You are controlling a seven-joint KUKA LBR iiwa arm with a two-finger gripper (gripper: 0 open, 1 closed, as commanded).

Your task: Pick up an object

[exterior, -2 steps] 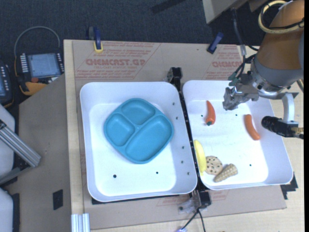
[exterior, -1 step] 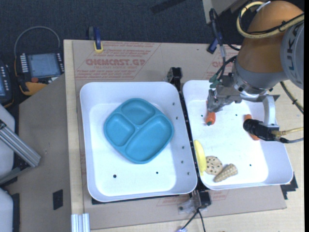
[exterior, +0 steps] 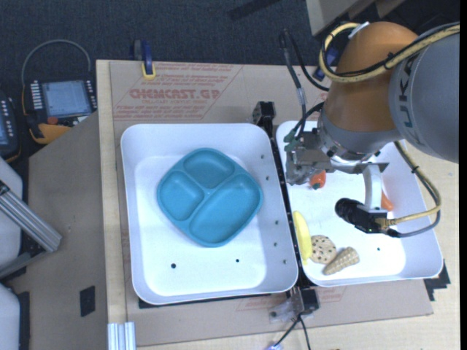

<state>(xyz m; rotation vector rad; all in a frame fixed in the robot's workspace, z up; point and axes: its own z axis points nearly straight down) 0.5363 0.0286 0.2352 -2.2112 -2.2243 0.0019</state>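
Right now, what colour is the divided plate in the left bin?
The divided plate is light blue, best seen in the camera view.

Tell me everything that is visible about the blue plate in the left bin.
The blue plate is a rounded, divided dish, apparently plastic, with three compartments: two smaller ones toward the far side and one larger toward the near side. It lies flat, right side up, and turned at an angle to the bin walls, near the middle of the left bin. Nothing sits in it, and it touches only the bin floor.
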